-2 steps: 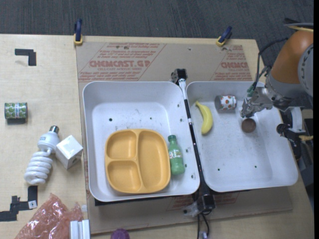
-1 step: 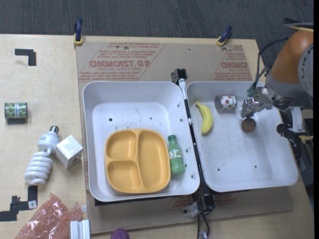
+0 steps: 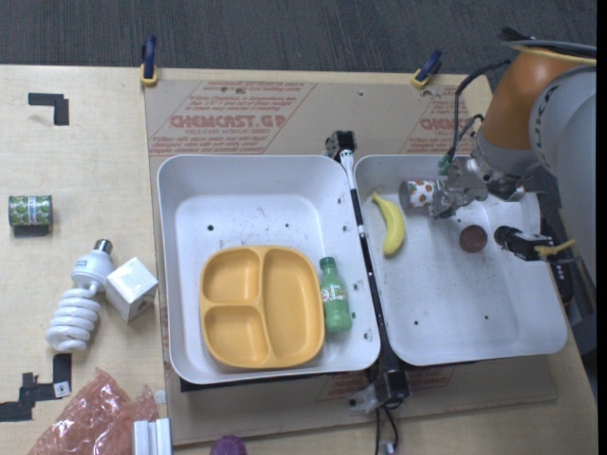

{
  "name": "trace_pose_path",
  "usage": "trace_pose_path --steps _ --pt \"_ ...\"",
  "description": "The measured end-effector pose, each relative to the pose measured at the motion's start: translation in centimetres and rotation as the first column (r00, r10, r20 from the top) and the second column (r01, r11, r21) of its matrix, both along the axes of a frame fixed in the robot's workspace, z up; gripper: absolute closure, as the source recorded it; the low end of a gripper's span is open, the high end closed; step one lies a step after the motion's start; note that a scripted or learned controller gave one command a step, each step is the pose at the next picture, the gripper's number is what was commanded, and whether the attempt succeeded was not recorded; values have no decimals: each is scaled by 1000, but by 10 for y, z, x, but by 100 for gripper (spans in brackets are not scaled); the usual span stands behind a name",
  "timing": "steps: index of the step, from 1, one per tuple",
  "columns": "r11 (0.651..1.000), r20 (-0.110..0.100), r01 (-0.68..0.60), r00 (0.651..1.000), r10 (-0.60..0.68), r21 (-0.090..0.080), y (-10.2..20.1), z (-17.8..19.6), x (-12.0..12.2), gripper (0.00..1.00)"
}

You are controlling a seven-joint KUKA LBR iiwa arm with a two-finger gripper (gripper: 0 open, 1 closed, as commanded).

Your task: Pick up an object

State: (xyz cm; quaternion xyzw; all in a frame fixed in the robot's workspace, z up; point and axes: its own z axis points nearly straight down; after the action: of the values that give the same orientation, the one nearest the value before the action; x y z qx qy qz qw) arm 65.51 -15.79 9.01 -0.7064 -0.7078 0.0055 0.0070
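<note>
I am reaching in from the right, my grey arm (image 3: 560,112) with its orange band bending over the far end of the right bin (image 3: 474,335), and my gripper (image 3: 446,197) is hanging low at that bin's far side; whether it is open or closed I cannot tell from this angle, and nothing is showing as held in it. Lying in the right bin: a small white cup with red dots (image 3: 420,193), tipped on its side and sitting just beside my gripper, touching or nearly so; a banana (image 3: 390,224), lying lengthwise near the bin's left wall, just below the cup; a small brown round object (image 3: 472,239), resting on the bin floor just below my gripper. Lying in the left bin (image 3: 190,207): a yellow three-compartment plate (image 3: 261,306), sitting flat toward the near side; a green bottle (image 3: 334,296), lying on its side against the plate's right edge. Resting on the bench (image 3: 85,150) outside the bins, on the left: a green can (image 3: 30,212) on its side, a spiral light bulb (image 3: 78,301), a small white box (image 3: 132,288) just beside the bulb, and a red mesh bag (image 3: 95,420) at the near edge.
</note>
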Motion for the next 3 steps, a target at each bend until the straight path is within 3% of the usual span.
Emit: trace_pose_path --steps 1,2,3 --pt "1000 18 4 1000 -4 -2 19 2 -65 0" --pt "1000 17 3 1000 -3 -2 64 2 -95 0" --pt "1000 18 1 1000 -1 -3 43 3 -39 0"
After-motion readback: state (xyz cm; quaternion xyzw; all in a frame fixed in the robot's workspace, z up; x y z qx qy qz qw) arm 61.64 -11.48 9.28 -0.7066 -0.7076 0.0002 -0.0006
